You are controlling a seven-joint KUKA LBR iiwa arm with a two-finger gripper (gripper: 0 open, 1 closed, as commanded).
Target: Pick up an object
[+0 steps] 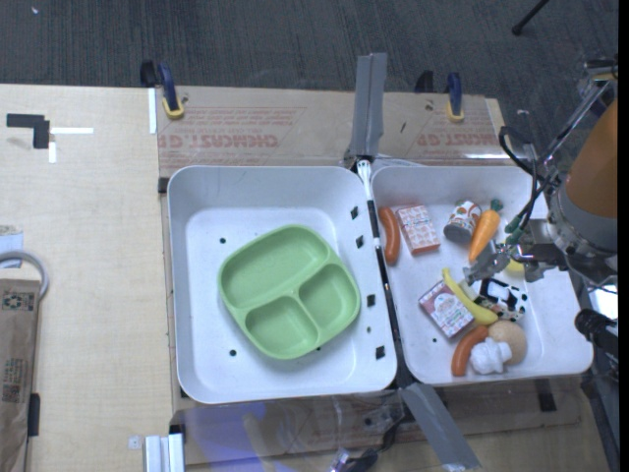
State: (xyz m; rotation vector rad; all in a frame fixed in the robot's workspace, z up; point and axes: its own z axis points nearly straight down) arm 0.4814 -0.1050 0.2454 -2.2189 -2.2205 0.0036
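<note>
Right bin (pixel 565 362) holds the loose objects, clustered toward its near and middle part. Banana (pixel 466 298) lies diagonal at centre, touching a small printed box (pixel 445 310) on its left. Just right of the banana sits a black-and-white item (pixel 506 298), shape hard to make out. Below it a pale round object (pixel 507 339) and a white lumpy one (pixel 488 358), with an orange-red sausage (pixel 466 350) against them. Farther back: carrot (pixel 484 232), a small can (pixel 460 221), a second printed box (pixel 418 228), and another sausage (pixel 390 235) along the bin's left wall.

End effector (pixel 499 263) hangs low over the bin's right-centre, between carrot and black-and-white item, fingers pointing left. Metal parts and cables overlap there; cannot tell whether the fingers are spread or closed, and nothing is seen between them.

Arm enters from the right, orange band (pixel 600 170) cut off by the frame edge. Black cables (pixel 536 180) loop above the wrist.

Left bin (pixel 187 293) carries 1 green plate (pixel 288 291) with 3 compartments. Both bins rest on the table (pixel 79 264).
</note>
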